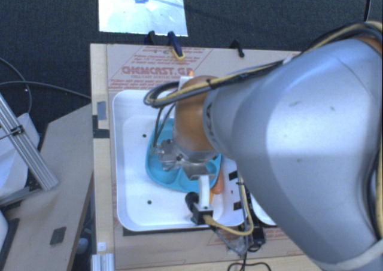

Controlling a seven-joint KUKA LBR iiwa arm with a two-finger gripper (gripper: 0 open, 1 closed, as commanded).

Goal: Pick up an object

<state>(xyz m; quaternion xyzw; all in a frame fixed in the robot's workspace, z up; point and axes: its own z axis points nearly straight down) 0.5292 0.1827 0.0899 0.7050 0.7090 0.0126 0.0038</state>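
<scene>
Arm [299,144] comes in from the view's right and covers most of that side, with the orange band [190,117] sitting over the middle of the bench. The gripper [177,165] is down inside the bin on the view's left [128,144], right over a shallow blue dish-like object [155,165]. Gripper state: can't tell. The wrist body blocks the tip from this angle, so there is no read on how wide it is or whether anything is in it. Whether it is touching the blue piece can't be made out either. The blue piece lies on the bin floor, roughly central, toward the side nearer the arm, and about half of it is hidden under the wrist. A small orange object [219,183] shows just beside the blue one on its right, near the bin wall, partly covered by the arm. A sliver of the second bin [261,211] peeks out below the arm. Both bins sit on a printed cardboard sheet [155,63] held at the far edge by a blue clamp [175,45]. Beyond that is a shiny metal plate [140,0] on dark cloth. An aluminium rail [24,144] leans at the far left of the view, well apart from the bins.
</scene>
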